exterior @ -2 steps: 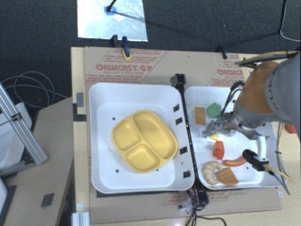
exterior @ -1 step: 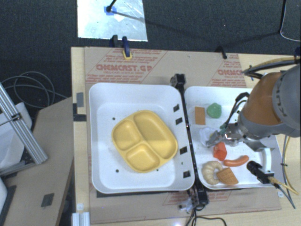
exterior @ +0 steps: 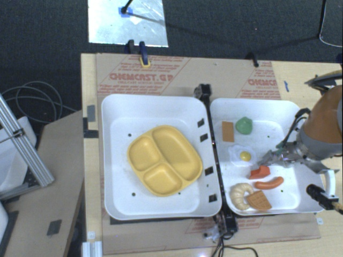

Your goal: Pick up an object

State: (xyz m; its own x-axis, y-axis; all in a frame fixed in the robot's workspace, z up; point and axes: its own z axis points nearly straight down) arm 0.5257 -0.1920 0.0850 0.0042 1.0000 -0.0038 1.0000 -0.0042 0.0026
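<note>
The right white bin point(exterior: 289, 111) holds several toy foods: a green piece point(exterior: 244, 125), a tan rectangular slab point(exterior: 228, 131), a fried egg point(exterior: 242, 155), a red piece point(exterior: 260, 172), a sausage point(exterior: 268, 183), a croissant point(exterior: 239, 194) and a waffle wedge point(exterior: 259, 201). My gripper point(exterior: 268, 157) reaches in from the right, low over this bin. Its tip sits just above the red piece and right of the egg. Nothing is visibly held.
The left white bin point(exterior: 115, 116) holds a yellow divided plate point(exterior: 164, 159). Black clips line the divider point(exterior: 209, 143) between the bins. The grey arm with its orange band point(exterior: 324, 125) covers the right bin's right edge.
</note>
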